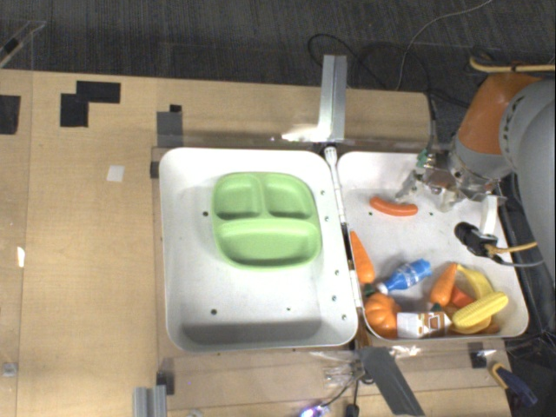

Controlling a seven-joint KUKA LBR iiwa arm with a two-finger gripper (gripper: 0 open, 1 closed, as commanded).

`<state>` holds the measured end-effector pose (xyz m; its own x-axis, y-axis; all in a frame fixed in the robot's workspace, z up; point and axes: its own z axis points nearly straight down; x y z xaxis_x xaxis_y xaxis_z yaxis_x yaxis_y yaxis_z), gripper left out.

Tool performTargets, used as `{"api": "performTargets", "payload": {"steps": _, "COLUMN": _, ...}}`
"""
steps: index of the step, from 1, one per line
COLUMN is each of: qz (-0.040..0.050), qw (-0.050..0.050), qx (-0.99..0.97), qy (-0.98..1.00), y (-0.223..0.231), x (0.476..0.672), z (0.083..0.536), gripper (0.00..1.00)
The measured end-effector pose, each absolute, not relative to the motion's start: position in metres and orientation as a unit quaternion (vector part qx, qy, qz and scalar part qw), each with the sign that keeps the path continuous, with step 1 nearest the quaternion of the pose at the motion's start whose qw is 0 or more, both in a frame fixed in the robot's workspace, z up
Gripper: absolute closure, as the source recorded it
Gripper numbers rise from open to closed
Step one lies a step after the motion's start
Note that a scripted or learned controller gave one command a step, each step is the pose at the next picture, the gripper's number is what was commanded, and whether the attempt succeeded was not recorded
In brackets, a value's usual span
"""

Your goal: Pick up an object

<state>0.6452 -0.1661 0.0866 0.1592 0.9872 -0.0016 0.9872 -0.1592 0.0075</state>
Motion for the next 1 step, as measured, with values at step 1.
{"api": "performTargets", "payload": {"steps": 1, "qz": 0.0025, "qw": 0.003, "qx": 0.732, "qy": 0.681, "y": -0.1268, "x": 0.6583, "z": 0.0867, "gripper": 0.00}}
